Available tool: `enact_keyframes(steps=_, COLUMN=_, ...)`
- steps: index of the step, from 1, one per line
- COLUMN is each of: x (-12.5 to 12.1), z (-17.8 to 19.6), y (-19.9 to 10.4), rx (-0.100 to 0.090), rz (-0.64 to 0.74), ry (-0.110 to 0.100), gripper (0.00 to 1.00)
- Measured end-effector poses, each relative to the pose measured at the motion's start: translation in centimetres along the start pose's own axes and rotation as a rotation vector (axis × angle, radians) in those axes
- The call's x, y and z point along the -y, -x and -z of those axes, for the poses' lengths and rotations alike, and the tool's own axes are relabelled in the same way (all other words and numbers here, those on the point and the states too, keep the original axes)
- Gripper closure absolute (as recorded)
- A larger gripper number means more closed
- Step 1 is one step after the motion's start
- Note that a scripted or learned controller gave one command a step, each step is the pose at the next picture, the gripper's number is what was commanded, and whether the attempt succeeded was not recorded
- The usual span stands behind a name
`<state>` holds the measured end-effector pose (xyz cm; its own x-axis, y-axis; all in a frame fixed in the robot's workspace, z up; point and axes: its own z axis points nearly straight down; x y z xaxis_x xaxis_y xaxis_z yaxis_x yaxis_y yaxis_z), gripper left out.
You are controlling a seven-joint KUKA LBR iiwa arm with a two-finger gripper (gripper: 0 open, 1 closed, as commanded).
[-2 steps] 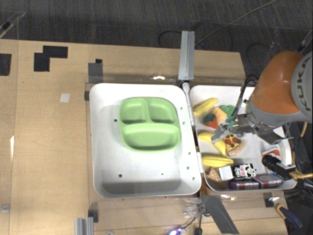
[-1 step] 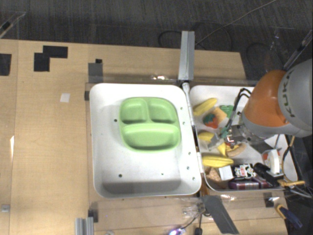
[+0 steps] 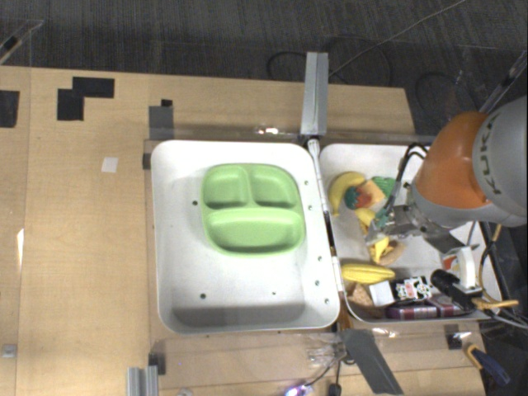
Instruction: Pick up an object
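My gripper [image 3: 384, 231] is lowered into the right bin [image 3: 356, 157], over a small pile of yellow pieces [image 3: 378, 247] near the bin's middle. Just left of it lie a curved yellow banana [image 3: 343, 188] and a red and orange toy [image 3: 363, 196], with a green item [image 3: 384, 185] behind them. A second banana [image 3: 367, 272] lies flat toward the front of the bin. The arm's orange band [image 3: 452, 167] hides the bin's right part. Whether anything is held is hidden.
The left bin [image 3: 177, 238] holds a green divided plate [image 3: 250, 207]. At the front of the right bin are a tan block [image 3: 381, 294], a black and white box [image 3: 412, 288] and a dark bottle [image 3: 422, 310] lying on its side.
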<state>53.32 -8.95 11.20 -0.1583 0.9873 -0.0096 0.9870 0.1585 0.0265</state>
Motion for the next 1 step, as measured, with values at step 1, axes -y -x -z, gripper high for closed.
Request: enact_keyframes(steps=1, x=-1.23, z=7.36, y=-5.15, rx=-0.009, rz=-0.035, ry=-0.021, gripper=1.00)
